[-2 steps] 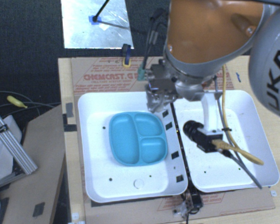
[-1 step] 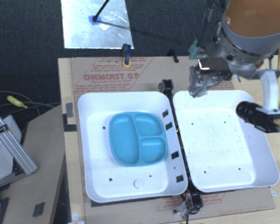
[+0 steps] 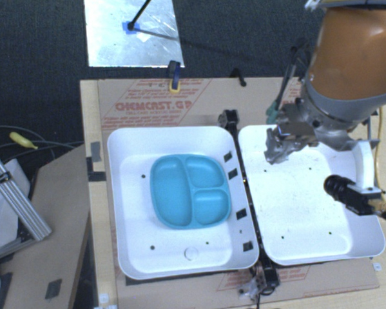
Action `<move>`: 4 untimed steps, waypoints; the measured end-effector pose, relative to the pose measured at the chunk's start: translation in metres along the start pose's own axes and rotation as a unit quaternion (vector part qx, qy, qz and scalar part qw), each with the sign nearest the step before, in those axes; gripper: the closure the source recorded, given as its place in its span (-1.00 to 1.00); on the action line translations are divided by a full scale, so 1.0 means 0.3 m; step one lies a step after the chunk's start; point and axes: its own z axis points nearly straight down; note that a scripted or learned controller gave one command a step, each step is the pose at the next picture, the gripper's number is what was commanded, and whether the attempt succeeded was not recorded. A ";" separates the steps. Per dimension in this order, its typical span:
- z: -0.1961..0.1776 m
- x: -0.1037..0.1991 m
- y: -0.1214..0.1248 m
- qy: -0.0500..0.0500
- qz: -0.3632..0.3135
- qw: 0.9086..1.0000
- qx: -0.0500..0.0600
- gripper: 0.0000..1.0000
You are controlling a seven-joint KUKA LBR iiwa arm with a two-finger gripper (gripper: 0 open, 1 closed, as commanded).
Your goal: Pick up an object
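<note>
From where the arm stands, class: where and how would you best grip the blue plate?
Grip the blue plate by its raised outer rim, coming straight down over the edge nearest the bins' divider. It lies flat in the left bin, so there is nothing to pinch but the rim or a ridge between compartments. The gripper hangs over the right bin.

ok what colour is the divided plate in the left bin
Light blue: the three-compartment plastic plate lies in the left white bin, seen clearly in the camera view.
</note>
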 end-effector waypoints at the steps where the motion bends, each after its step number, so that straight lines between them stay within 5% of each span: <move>1: -0.092 0.257 0.002 0.003 -0.007 1.000 -0.005 1.00; 2: -0.127 0.242 0.004 0.002 -0.005 1.000 -0.006 1.00; 3: -0.135 0.069 0.002 0.001 -0.001 1.000 -0.005 1.00; 4: -0.125 0.100 0.001 0.002 -0.003 1.000 -0.004 1.00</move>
